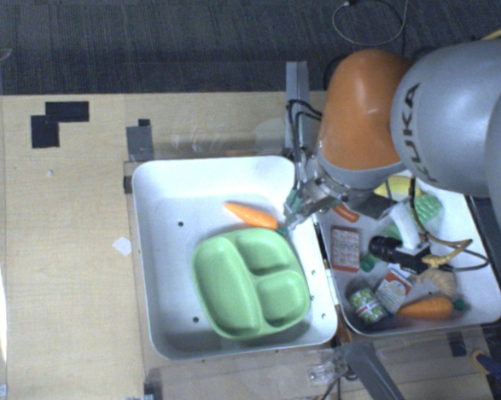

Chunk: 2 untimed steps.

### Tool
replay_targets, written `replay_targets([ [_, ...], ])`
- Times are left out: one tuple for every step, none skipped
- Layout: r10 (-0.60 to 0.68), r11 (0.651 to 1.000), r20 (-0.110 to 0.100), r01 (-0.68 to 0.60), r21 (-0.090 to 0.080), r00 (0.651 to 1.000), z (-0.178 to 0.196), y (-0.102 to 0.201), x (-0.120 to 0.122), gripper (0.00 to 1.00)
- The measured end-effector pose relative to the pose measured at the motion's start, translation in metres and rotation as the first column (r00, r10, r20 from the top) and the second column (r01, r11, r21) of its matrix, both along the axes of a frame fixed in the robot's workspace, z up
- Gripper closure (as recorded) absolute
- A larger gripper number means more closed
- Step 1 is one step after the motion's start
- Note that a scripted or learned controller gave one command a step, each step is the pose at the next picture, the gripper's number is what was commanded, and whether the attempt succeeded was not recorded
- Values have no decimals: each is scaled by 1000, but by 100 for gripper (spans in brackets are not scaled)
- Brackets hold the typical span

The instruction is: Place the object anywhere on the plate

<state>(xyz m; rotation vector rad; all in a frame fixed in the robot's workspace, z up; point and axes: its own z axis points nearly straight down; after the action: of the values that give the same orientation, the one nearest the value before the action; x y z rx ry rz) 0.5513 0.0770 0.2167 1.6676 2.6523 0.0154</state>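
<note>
A green divided plate lies in the left white bin, toward its front right. An orange carrot lies on the bin floor just behind the plate's far rim, pointing left. My gripper hangs at the left bin's right wall, right beside the carrot's thick right end and just above the plate's far right corner. The grey arm with its orange band covers the gripper from above.
The right bin holds several items: a second carrot, a black bottle, a red and white packet, a green can and a green and white pack. The arm overhangs its back half.
</note>
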Motion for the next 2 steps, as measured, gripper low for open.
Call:
replay_targets([
  [0,1000,0,0,0,1000,0,0,0,0],
  [1,1000,6,-1,2,1000,12,1,2,100],
])
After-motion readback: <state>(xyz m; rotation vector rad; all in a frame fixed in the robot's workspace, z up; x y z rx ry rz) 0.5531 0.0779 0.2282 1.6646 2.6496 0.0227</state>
